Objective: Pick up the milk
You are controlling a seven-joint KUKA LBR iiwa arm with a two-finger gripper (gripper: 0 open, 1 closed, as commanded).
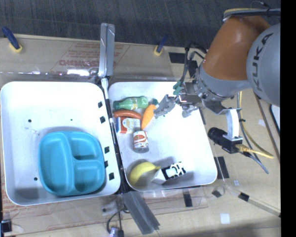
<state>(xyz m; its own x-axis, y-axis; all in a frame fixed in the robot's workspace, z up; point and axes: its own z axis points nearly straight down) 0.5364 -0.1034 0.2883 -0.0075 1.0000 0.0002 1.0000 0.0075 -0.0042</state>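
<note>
A small black-and-white patterned carton (174,171), which I take for the milk, lies near the front edge of the right bin (200,132), beside a yellow lemon (139,173). My gripper (175,108) hangs over the back half of that bin, well behind the carton. It is open with nothing between its fingers. Its left finger (163,107) is just right of the carrot (147,116).
Along the right bin's left side lie a green bottle (130,103), a red sausage (126,114), a small white and red pack (125,125) and a can (140,140). The left bin (19,102) holds a blue divided plate (71,162). The arm's bulk overhangs the right bin's far right corner.
</note>
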